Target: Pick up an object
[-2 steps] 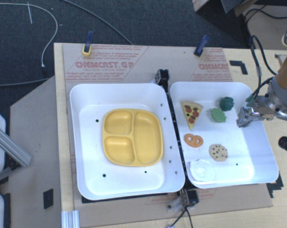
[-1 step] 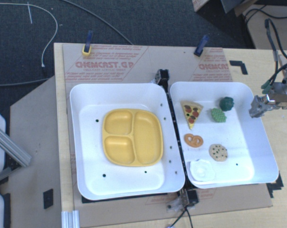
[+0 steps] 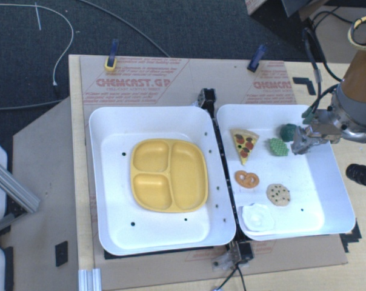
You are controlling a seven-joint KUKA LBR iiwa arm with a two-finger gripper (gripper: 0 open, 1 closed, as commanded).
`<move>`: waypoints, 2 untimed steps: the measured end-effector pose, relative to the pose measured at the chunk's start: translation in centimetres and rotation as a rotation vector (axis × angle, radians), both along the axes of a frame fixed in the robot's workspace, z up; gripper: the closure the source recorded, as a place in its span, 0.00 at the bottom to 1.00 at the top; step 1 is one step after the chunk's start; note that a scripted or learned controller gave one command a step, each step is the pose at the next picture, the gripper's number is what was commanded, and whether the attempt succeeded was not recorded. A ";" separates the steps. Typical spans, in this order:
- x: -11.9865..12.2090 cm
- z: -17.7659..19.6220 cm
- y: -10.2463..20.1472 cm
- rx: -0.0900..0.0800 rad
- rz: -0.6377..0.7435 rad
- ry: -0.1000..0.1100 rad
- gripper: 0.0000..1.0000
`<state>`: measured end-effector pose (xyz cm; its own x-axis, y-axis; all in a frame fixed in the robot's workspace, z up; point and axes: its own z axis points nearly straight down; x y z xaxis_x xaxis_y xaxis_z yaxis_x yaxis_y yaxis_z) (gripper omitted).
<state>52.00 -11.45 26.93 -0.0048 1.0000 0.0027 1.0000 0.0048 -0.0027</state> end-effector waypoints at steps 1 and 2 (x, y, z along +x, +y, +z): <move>1.3 -0.1 5.4 -0.001 0.002 -0.003 1.00; 0.7 -1.0 11.2 0.001 0.000 0.001 1.00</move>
